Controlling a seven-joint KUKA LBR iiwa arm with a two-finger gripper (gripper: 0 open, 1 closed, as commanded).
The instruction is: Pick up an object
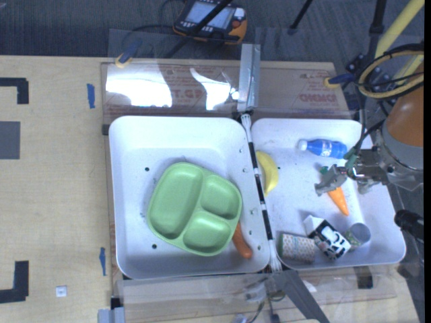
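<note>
The gripper [335,178] hovers low in the right white bin [291,132] — whether it is spread or closed, I cannot tell. Just below it lies a small orange plastic carrot [339,201], apparently touching. A clear plastic bottle with a blue label [322,147] lies just above — a yellow banana [268,170] well left.
</note>
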